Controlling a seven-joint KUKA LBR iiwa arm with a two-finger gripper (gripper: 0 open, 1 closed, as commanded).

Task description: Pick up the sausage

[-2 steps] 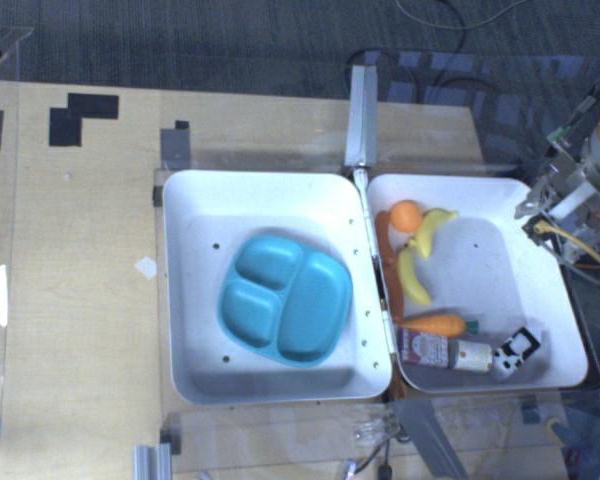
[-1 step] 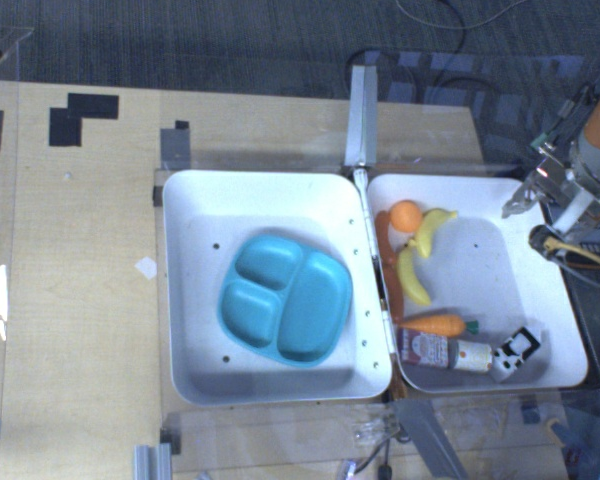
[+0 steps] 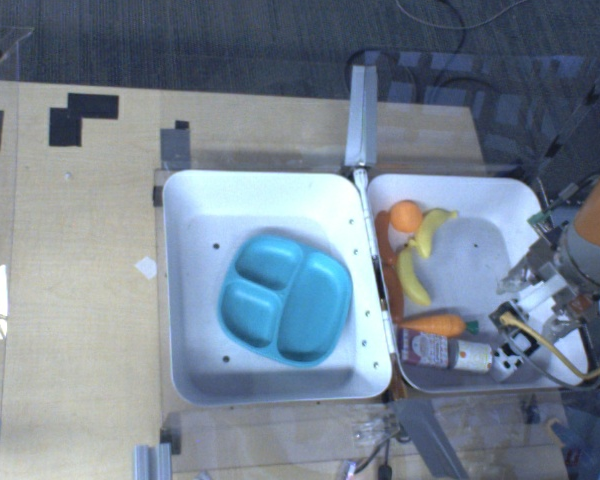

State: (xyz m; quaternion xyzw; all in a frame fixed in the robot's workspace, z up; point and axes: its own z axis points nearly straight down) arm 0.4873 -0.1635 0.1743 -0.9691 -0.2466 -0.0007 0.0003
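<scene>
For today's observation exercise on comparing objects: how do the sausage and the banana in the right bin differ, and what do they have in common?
Colour: the sausage is reddish-brown, the banana yellow.
Shape: the sausage looks thin and nearly straight, while the banana is thicker and clearly curved.
Place: the sausage lies against the right bin's left wall; the banana lies further in, beside an orange.
Shared: both are long and lie flat in one bin.

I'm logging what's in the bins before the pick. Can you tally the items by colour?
Blue: 1, the blue plastic divided plate in the left bin
Yellow: 1, the yellow curved banana
Orange: 2, the small round orange fruit and the orange carrot
Reddish-brown: 1, the long sausage
Dark: 1, the dark lying bottle with white neck
Total: 6
</scene>
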